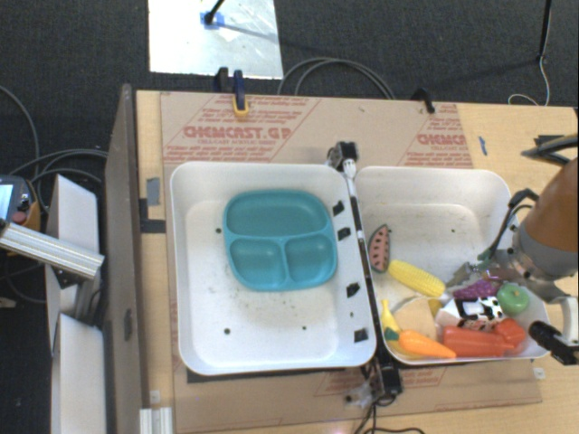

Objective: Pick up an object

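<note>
A grey arm with an orange band reaches in from the right edge of the worktop [271, 120] and lowers its end effector [484, 287] into the right-hand bin [434, 188], over a heap of toy food crowded into that bin's near right corner. Whether the end effector is released or clenched cannot be told from this angle; nothing is seen grasped.

The candidates for the pick lie close together, likely why the arm aims here: a yellow corn cob [416, 278] toward the bin's middle, a purple piece [477, 289] and a green ball [513, 298] just under the wrist, a black-and-white block [482, 310], a red-orange piece [484, 337] along the near wall, an orange carrot [425, 344] and a yellow banana [388, 319] at the near left corner. A watermelon slice [379, 247] rests apart, against the dividing wall.

The left-hand bin [199, 242] carries a teal divided plate [280, 240] at its centre, well apart from the arm.
</note>
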